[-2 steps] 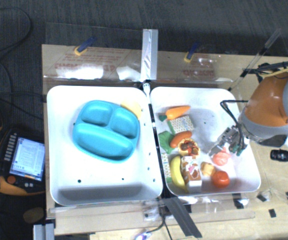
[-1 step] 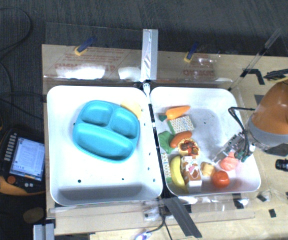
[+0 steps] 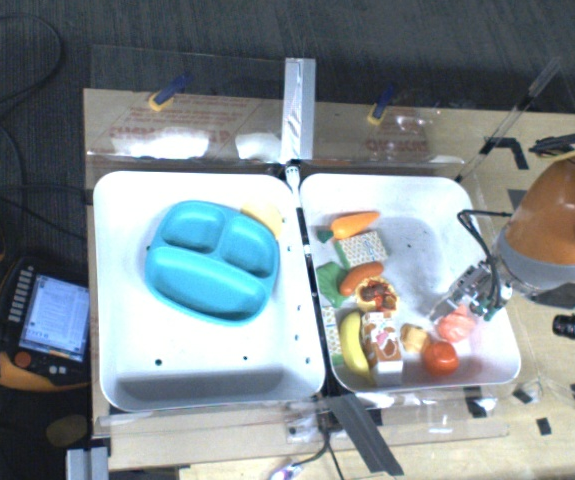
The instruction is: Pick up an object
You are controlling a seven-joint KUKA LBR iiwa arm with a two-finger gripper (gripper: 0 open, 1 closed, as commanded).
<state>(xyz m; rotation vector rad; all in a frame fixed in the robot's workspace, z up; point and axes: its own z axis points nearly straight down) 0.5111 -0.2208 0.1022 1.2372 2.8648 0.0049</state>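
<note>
The arm reaches into the right bin (image 3: 422, 190), its gripper (image 3: 464, 303) low over a pink object (image 3: 454, 326), grip unclear, a tomato (image 3: 441, 357) just beside.

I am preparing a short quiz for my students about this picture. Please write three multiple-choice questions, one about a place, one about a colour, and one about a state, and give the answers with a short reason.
1. In which bin does the divided plate lie?
A. the left bin
B. the right bin
C. on the bench outside both bins

2. What colour is the divided plate?
A. red
B. light blue
C. green

3. Where is the gripper now?
A. high above the left bin
B. over the bench behind the bins
C. low in the right bin, at a pink object

Answers:
1. A, the plate lies in the left bin, left of the middle wall.
2. B, its whole surface is light blue.
3. C, the gripper is down in the right bin, next to the pink object, with the tomato just below it.
</note>
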